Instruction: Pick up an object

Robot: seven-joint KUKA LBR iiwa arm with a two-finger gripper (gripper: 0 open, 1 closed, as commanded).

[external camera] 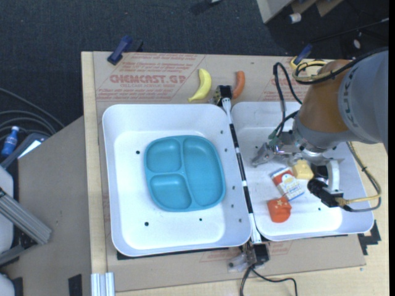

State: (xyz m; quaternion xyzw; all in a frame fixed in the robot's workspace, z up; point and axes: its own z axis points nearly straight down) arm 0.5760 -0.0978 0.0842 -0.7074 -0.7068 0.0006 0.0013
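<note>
You have not picked up anything yet. The gripper (260, 158) is low in the right bin (321, 227), near the wall that the two bins share. It hangs over bare white floor, and nothing sits in it. You cannot tell from up here if it is open or closed, because the grey arm (345, 103) and its wires cover much of it.

The things you could take all lie in the right bin, just to the side of the gripper. So the whole job is left: move over one thing, go down, close on it and lift it.

Now count what is there:

- Two white bins, side by side on the tabletop (154, 73).
- One blue plate (184, 172) with three parts, alone in the left bin (123, 214).
- One little carton (289, 184), red, white and blue, in the right bin.
- One small red-orange thing (279, 210), touching or almost touching the carton; it may be a cup, but it is too small to tell.
- One pale yellow block (302, 169), just beside the carton and partly under the arm.
- One toy banana (200, 86) and one orange stick-like thing (239, 84), maybe a carrot. Both lie on the tabletop behind the bins, out of them.
- One blue clip (120, 50) at the far left corner of the tabletop
</note>
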